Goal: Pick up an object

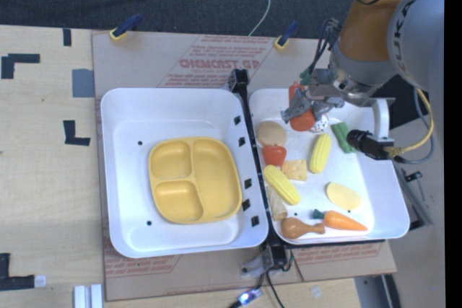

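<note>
In the camera view the gripper (303,110) hangs over the right bin's (386,209) far end, a red item (302,119) between its grey fingers; how firmly it is clamped I cannot tell. Just beside it lie a white die (318,125), a green piece (342,138) and a tan bun (271,132). Nearer: tomato (273,154), two corn cobs (320,153), cheese (294,170), lemon (342,195), carrot (342,221), drumstick (302,229). The left bin (123,119) holds a yellow tray (193,179).
</note>
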Controlling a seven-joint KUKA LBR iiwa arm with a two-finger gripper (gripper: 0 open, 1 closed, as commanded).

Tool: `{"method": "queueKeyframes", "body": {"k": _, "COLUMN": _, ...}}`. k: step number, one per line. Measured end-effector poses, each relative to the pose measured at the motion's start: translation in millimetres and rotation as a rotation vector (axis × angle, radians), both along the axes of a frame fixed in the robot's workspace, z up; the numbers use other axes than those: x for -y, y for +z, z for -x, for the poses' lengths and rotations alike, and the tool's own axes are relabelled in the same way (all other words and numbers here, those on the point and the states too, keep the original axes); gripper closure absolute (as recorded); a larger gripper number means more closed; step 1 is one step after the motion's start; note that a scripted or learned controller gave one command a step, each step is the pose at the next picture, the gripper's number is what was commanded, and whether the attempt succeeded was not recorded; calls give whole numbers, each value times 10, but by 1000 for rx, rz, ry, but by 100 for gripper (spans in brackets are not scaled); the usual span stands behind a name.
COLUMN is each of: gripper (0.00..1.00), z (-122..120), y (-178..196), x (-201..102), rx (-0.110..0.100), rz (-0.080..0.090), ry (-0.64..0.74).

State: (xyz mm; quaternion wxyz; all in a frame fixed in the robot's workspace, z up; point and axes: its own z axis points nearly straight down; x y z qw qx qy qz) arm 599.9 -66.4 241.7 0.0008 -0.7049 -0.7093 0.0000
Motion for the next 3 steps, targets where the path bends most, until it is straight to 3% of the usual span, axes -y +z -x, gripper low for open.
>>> {"method": "queueKeyframes", "body": {"k": 2, "gripper": 100, "z": -330, "y": -271, "x": -1107, "rx": 0, "rz": 0, "ry": 1}}
{"method": "queueKeyframes", "body": {"k": 3, "gripper": 100, "z": -420, "y": -248, "x": -1226, "rx": 0, "rz": 1, "ry": -3}}
